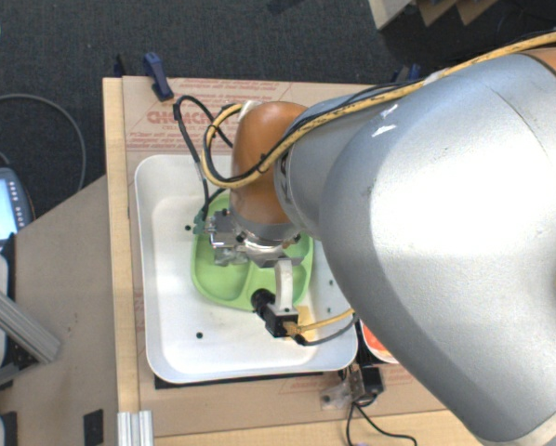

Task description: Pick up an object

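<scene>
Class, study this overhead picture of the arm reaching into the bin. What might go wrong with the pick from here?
1. The wrist hangs right over the green object, hiding the contact area, so a missed or shallow grasp would be hard to spot.
2. Loose cables loop beside the wrist and might snag.
3. The green object looks wide and smooth; it may slide on the white bin.

robot lab, white bin (pixel 166 277) on cardboard-topped bench (pixel 129 137), dark carpet with loose cable (pixel 36 110) at 10 o'clock, aluminium extrusion (pixel 18 323) at 8 o'clock
</scene>
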### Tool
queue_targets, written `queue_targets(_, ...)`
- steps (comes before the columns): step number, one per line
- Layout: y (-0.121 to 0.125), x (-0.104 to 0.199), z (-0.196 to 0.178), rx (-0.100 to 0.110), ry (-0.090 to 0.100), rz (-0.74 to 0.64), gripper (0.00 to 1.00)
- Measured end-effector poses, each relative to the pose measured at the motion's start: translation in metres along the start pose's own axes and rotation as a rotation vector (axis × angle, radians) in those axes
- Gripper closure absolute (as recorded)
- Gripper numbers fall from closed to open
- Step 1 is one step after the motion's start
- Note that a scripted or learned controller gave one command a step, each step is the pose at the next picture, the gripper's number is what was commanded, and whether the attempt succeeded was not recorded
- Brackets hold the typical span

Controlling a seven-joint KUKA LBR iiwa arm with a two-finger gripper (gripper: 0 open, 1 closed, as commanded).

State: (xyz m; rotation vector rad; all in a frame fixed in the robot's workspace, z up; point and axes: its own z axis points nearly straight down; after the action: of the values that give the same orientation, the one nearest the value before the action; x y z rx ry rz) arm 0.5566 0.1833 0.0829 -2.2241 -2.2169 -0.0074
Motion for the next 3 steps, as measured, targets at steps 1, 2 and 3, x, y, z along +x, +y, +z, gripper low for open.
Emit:
queue_targets(1, 0.089, 0.012, -0.127, -0.018, 0.0, -0.006, 1.0)
queue_targets(2, 0.112, -0.036, -0.019, -0.002, -0.004, 0.003, 1.0)
queue_targets(3, 0.112, -0.033, -0.036, -0.008, -0.004, -0.004, 1.0)
